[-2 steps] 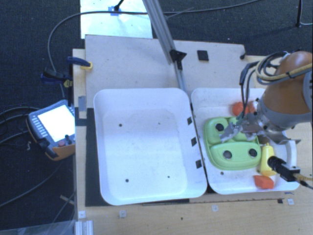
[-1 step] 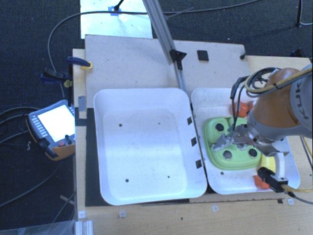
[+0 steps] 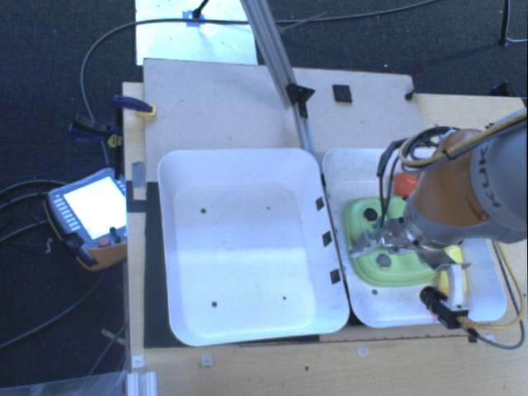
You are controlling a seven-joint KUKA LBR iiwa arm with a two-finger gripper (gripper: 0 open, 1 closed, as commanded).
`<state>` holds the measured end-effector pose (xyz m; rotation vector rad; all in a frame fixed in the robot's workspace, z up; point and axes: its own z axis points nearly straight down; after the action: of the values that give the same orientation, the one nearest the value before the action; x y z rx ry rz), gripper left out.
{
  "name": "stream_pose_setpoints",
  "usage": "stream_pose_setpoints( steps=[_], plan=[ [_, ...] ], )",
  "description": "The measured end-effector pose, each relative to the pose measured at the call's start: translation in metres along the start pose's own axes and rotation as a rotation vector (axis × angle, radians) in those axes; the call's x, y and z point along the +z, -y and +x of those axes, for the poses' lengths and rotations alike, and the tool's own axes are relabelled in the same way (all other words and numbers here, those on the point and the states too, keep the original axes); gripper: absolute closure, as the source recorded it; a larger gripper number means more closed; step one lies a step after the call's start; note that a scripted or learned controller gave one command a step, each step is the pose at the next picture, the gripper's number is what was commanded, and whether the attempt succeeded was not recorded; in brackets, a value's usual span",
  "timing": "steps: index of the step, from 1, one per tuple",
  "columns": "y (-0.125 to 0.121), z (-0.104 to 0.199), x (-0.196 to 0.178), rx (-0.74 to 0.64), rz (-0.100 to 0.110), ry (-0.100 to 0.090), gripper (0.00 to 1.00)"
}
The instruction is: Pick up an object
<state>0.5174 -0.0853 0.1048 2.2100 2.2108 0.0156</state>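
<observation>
Furthest left, a handheld control unit [image 3: 87, 214] with a lit screen lies on the dark floor beside the desk [image 3: 223, 106]. Blue and yellow clamps [image 3: 132, 106] grip the desk's left edge. Next comes the left bin [image 3: 239, 254], white and shallow, with small black clips [image 3: 327, 238] along its right rim where it meets its neighbour. Behind it a metal pole [image 3: 268, 35] slants down to the desk, and a small black square [image 3: 342, 94] lies flat on the board just right of the pole's foot.

The right bin [image 3: 351, 172] holds a green object [image 3: 400, 269], pale and rounded with dark spots, lying in the bin's left half. The pincer [image 3: 373, 244] sits low over this green object, right at its surface; whether it is apart, together or clamped cannot be told. A small orange thing [image 3: 403, 185] peeks out behind the grey arm [image 3: 487, 196], which covers much of the bin. A yellow object [image 3: 453, 280] lies near the bin's front right, just beside the green one.
</observation>
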Motion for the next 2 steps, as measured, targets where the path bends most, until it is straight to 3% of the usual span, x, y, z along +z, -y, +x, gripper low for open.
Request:
stream_pose_setpoints(
  steps=[1,2],
  plan=[
    [-0.008,-0.003,0.009,0.002,-0.007,0.002,0.0],
    [-0.014,-0.002,-0.008,-0.002,-0.024,0.003,1.0]
  ],
)
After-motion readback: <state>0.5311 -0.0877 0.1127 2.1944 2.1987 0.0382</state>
